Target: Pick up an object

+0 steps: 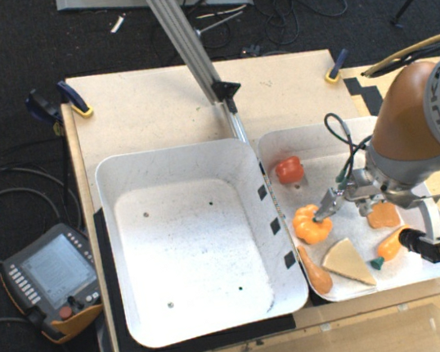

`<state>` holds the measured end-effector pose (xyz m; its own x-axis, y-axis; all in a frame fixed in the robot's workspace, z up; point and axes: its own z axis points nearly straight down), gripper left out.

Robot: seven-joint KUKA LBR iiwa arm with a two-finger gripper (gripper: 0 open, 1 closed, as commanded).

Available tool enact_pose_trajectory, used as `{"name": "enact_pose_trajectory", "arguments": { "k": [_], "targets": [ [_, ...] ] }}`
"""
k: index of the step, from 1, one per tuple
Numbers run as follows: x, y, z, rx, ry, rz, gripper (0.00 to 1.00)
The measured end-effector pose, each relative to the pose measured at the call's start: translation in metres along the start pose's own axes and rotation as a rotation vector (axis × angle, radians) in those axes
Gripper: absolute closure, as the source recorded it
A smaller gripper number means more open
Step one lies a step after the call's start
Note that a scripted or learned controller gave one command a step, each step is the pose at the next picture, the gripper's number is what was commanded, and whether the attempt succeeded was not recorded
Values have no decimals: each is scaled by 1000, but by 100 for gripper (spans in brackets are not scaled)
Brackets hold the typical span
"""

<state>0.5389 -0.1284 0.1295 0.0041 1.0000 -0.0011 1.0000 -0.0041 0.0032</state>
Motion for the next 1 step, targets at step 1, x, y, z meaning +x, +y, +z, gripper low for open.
{"name": "enact_pose_trajectory", "arguments": {
  "k": [1],
  "targets": [
    [0,1,-12,-3,-1,-2,100]
  ]
}}
